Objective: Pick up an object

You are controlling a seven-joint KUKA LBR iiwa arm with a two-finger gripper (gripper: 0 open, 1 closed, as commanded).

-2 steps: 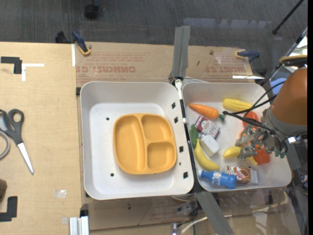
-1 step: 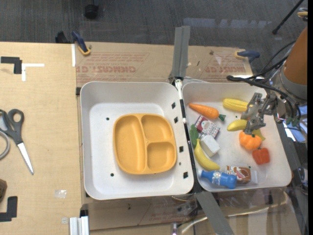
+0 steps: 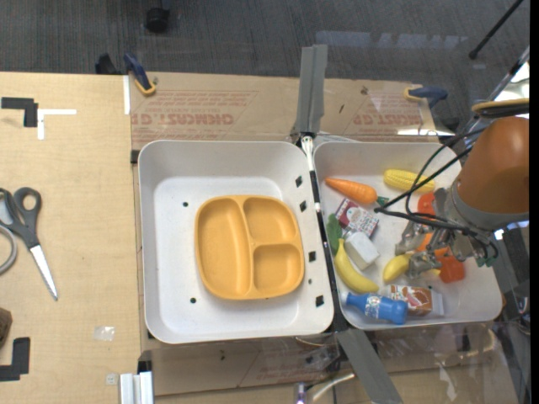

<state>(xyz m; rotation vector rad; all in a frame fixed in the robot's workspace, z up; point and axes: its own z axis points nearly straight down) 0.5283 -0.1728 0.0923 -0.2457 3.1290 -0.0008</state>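
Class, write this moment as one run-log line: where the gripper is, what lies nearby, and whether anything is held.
gripper: low in right bin | nearby: small yellow piece, orange-red piece | held: cannot tell | divided yellow plate: in left bin

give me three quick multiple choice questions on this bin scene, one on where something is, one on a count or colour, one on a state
1. Where does the divided plate lie?
A. in the left bin
B. in the right bin
C. on the bench beside the scissors

2. How many compartments does the plate have?
A. two
B. three
C. four

3. How does the blue bottle rest?
A. upright
B. on its side
C. inside the plate

Answers:
1. A, the yellow plate sits in the middle of the left bin.
2. B, one long section on its left and two smaller ones on its right.
3. B, it lies flat along the right bin's near wall, below the banana.
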